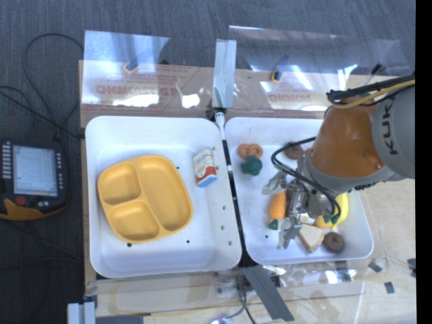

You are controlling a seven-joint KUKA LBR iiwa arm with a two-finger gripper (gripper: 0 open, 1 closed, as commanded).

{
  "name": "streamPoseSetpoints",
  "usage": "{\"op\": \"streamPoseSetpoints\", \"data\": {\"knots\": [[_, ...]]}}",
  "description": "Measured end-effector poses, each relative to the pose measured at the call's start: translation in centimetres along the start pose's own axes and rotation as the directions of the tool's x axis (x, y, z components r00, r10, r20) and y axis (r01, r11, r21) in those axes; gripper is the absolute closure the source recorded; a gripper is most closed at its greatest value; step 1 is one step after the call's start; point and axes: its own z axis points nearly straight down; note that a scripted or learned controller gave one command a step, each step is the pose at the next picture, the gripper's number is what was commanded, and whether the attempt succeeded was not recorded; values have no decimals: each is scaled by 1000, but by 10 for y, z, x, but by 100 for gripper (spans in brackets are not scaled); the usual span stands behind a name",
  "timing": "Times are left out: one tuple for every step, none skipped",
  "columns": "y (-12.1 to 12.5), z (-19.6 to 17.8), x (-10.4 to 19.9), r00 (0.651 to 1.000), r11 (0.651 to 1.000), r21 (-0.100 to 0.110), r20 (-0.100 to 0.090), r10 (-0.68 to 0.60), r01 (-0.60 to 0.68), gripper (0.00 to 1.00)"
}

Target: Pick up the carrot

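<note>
One small orange plastic carrot (277, 206) lies mid right white bin (362, 247); hand (291, 211) hovers beside it, grip unclear; centre the hand over it.

Dark grey carpet floor (202, 5), black cables (40, 73), teach pendant (32, 177) at left, glare on clear panels (310, 52)

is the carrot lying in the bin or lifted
Cannot tell for sure: the carrot sits over the right bin floor, with the claw right beside it.

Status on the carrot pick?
Hand low in right bin, beside carrot. Carrot lying on bin floor. Bread slice, banana crowd close.
</note>
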Motion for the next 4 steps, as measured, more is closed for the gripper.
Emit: {"op": "streamPoseSetpoints", "data": {"knots": [[1,33,1,972,972,1,17,233,-234,0],[1,20,-3,972,972,3,31,233,-234,100],[1,20,-2,972,972,3,29,233,-234,0],[1,11,-3,972,973,4,31,232,-233,100]]}}
